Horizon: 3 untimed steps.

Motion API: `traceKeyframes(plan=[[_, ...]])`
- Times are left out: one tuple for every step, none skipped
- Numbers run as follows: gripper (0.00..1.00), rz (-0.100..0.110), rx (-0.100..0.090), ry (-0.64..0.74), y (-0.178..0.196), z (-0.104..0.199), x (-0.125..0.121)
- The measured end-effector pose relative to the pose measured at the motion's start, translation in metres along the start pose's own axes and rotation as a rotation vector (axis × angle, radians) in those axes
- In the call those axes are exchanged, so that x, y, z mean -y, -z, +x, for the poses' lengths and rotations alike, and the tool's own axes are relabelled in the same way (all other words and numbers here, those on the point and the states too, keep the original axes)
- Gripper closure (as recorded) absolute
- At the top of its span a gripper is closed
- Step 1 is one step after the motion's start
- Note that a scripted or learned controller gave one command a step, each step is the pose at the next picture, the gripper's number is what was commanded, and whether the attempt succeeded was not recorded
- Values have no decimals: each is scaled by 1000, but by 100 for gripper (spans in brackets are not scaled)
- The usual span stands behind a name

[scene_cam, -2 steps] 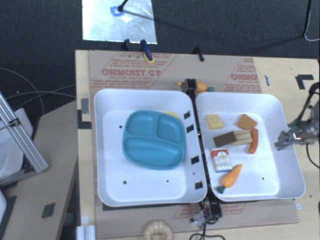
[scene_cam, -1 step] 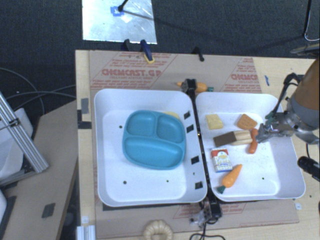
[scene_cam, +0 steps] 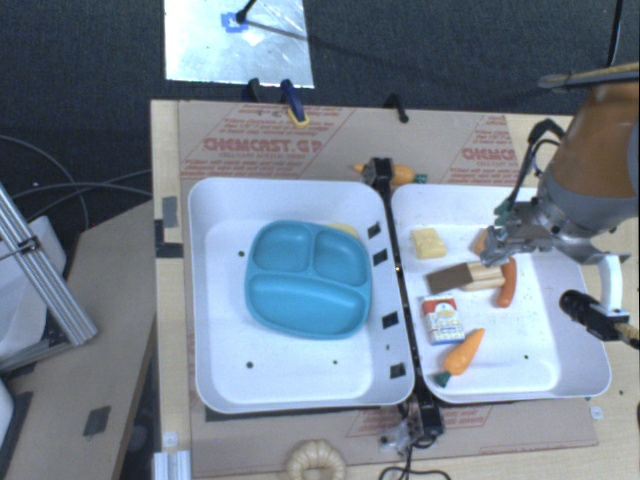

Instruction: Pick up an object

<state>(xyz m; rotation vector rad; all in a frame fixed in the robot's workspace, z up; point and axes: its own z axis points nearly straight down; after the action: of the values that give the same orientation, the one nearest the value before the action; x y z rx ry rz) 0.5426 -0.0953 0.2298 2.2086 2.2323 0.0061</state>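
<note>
One arm [scene_cam: 590, 158] bent over rt bin [scene_cam: 560, 368], tool [scene_cam: 497, 249] low.

A blue, three-compartment plastic plate [scene_cam: 306, 278] lies in the left shallow white bin [scene_cam: 215, 368]; a shiny metal sheet [scene_cam: 200, 28] lies beyond the desk [scene_cam: 270, 138].

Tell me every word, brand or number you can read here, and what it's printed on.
"CHEMCAST GP", red, seen upside down, on the brown board under the bins, left of its top edge.
The same red print repeats at the board's top right, partly hidden.
The small red and white box in the right bin carries print too small to read.
</note>
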Motion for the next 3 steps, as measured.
traceKeyframes(plan=[[100, 0, 1, -2, -3, 39, -19], [100, 1, 1, -3, 2, 72, -27], [100, 1, 3, -11, -6, 55, -36]])
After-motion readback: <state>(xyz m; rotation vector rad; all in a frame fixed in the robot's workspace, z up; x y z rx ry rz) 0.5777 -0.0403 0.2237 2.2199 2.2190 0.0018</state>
